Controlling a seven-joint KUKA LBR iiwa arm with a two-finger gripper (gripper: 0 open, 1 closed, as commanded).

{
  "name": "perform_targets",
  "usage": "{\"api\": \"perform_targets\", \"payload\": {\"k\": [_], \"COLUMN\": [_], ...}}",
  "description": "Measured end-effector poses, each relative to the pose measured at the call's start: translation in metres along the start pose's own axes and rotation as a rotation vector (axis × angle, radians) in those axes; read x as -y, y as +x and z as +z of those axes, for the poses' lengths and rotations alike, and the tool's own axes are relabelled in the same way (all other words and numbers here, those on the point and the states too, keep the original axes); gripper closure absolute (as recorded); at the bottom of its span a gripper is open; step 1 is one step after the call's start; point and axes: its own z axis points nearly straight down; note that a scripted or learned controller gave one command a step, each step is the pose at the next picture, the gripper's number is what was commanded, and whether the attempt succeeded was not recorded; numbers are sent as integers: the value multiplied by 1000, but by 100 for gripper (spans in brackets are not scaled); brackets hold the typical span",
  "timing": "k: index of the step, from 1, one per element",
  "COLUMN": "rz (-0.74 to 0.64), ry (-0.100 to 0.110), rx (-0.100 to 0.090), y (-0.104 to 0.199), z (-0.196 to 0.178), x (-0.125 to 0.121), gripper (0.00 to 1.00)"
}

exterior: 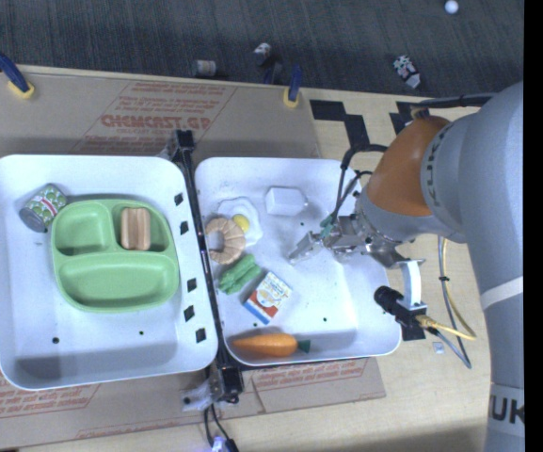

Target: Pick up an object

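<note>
Hovering in the right bin [370, 339] near its right wall, the gripper [307, 246] shows fingers apart, empty. Nearest target: carton [269, 297], mid-bin. Judgement: centre above it before descending and closing.

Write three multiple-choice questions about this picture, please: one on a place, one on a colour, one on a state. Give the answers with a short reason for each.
1. Where does the carrot lie?
A. In the left bin, on the tray
B. At the near edge of the right bin
C. On the cardboard outside the bins

2. What colour is the divided tray in the left bin?
A. Green
B. Blue
C. Red

3. How does the tool stand?
A. Over the left bin
B. Lifted outside both bins
C. Low over the right bin, with nothing seen between its fingers

Answers: 1 B, the carrot rests along that bin's lower wall. 2 A, the tray is plainly green. 3 C, it hangs over bare white floor beside the small carton.
</note>
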Motion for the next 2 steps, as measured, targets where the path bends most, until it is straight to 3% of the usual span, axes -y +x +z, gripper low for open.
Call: {"api": "perform_targets", "payload": {"k": [1,2], "rz": [2,-3], "ry": [1,1], "rx": [0,1], "y": [-1,-1], "z": [-11,-22], "x": [39,38], "gripper": [0,100]}}
